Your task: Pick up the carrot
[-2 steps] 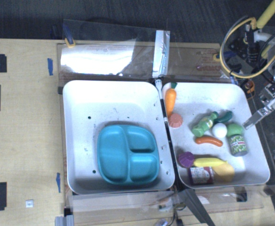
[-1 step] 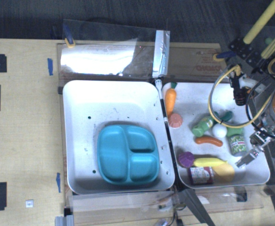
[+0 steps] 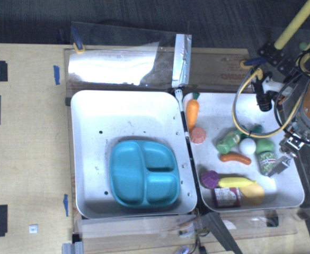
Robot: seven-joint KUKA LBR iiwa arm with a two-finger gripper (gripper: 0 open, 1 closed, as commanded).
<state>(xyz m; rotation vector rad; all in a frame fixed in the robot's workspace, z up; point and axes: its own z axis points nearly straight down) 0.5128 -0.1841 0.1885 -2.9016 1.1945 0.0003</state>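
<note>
Carrot [image 3: 192, 112] in rt bin [image 3: 292, 192].

A pale wooden bench [image 3: 22, 157] with black square marks and small blue tape pieces lies under a dark grey carpet-like floor [image 3: 144, 4] at the top, and a shiny clear plastic sheet [image 3: 117, 62] reflects bright light behind.
</note>
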